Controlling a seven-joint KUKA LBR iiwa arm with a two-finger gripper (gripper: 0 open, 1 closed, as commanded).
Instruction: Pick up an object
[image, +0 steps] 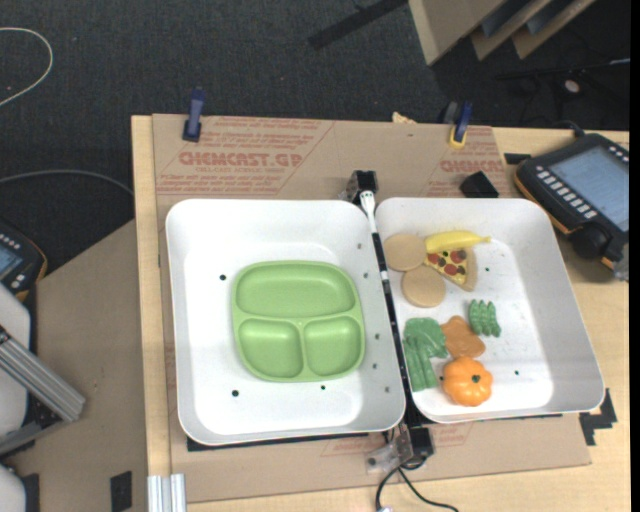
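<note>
Down on the bench from the overhead camera, two white bins sit side by side on a brown cardboard sheet (300, 160). Left bin (200, 300) first: a green divided plate (297, 320) lies flat in its middle, one long compartment at the far side and two smaller ones nearer the camera.

Across to the right bin (540, 300), and that's where the toy food is, all of it crowded toward the wall shared with the left bin. At the far end, a tan disc (405, 251) with a second tan disc (424, 289) just below it. Beside them a pizza slice (452, 264), with a yellow banana (455, 241) touching its top edge. Nearer the camera, a small green leafy piece (484, 318) stands a little apart, a brown piece (463, 338) sits between it and a larger green vegetable (422, 350), and an orange pumpkin (467, 381) rests against the brown piece at the near end.

Any of these could be the pick, and all lie in the bin. Whether the gripper is released or clenched, I cannot tell.
</note>
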